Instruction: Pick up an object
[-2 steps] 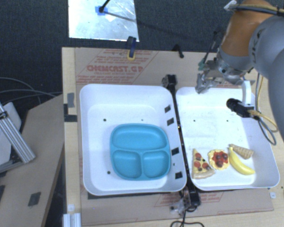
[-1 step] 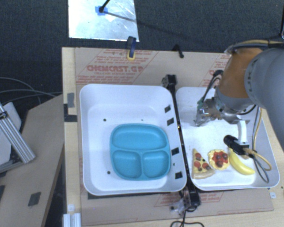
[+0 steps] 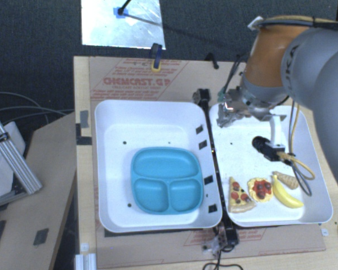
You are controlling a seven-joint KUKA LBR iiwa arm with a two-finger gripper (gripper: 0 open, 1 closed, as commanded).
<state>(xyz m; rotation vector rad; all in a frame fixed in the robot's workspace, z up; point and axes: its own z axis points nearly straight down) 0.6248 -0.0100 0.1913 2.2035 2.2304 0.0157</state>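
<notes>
arm [image 3: 310, 61]: reached in from the right, bent over the right bin [image 3: 242, 162]
gripper [image 3: 227, 110]: positioned low over the far-left corner of the right bin, just beside the divider between the bins
grip state: not readable from this angle; neither the opening nor any hold can be made out
pizza slice [image 3: 239, 196]: laid flat at the near edge of the right bin, close to the divider, well apart from the gripper
round tart [image 3: 260, 188]: placed just right of the pizza slice
banana [image 3: 285, 193]: placed right of the round tart, near the front-right corner
pastry piece [image 3: 285, 179]: pale brown, seen touching the banana's far side
left bin [image 3: 118, 122]: occupied by a blue divided plate [image 3: 167, 180], set near the middle
counter [image 3: 135, 77]: covered by printed cardboard under both bins
</notes>
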